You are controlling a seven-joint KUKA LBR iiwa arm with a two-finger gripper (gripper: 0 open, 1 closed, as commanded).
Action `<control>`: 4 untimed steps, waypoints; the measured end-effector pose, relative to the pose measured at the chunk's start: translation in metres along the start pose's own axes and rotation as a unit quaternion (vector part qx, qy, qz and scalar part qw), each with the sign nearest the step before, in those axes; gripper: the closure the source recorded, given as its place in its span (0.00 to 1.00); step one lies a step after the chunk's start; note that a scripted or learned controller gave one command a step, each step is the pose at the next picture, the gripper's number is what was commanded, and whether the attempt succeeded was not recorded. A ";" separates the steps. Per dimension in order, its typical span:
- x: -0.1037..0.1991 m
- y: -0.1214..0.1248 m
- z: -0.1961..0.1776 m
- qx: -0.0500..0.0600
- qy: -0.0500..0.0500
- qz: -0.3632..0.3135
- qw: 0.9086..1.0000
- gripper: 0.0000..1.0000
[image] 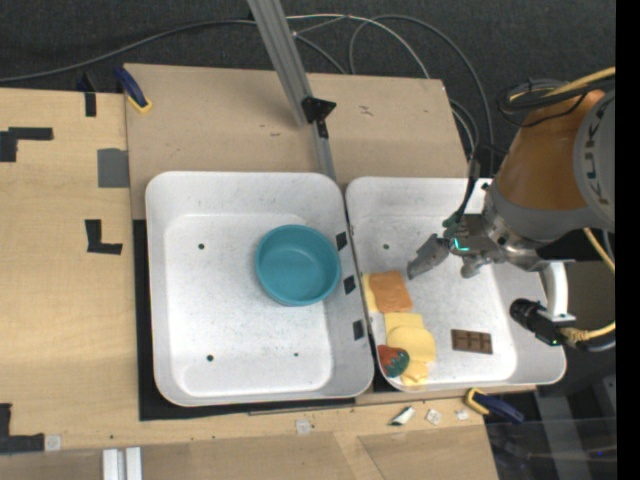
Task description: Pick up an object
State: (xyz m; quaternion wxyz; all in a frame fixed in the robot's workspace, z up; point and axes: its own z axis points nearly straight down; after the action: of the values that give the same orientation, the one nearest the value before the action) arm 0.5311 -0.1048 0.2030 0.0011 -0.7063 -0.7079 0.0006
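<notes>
My gripper (446, 264) hangs over the middle of the right bin (400, 200), open with nothing between its fingers. One finger (424, 259) points down-left toward an orange block (389, 291), which lies just below and left of it. In front of that block lies a yellow soft item (414, 338), with a small red and green piece (395, 359) against it at the bin's front left. A brown chocolate-like bar (471, 341) lies flat near the front right. A blue bowl (296, 264) stands upright in the left bin (190, 268).
The grey and orange arm (550, 183) covers the right bin's far right side. A slanted metal pole (290, 68) rises behind the bins. Cables (400, 38) loop over the bench at the back. Small clips (420, 415) lie in front of the right bin.
</notes>
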 end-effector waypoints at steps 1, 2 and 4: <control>-0.002 0.004 0.062 0.003 0.000 0.001 1.000 0.00; -0.002 0.005 0.112 -0.001 0.000 0.001 1.000 0.00; 0.000 0.004 0.038 -0.003 -0.001 0.000 1.000 1.00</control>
State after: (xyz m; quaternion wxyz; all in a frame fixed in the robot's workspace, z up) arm 0.5346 -0.1049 0.1655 -0.0013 -0.7065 -0.7077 -0.0011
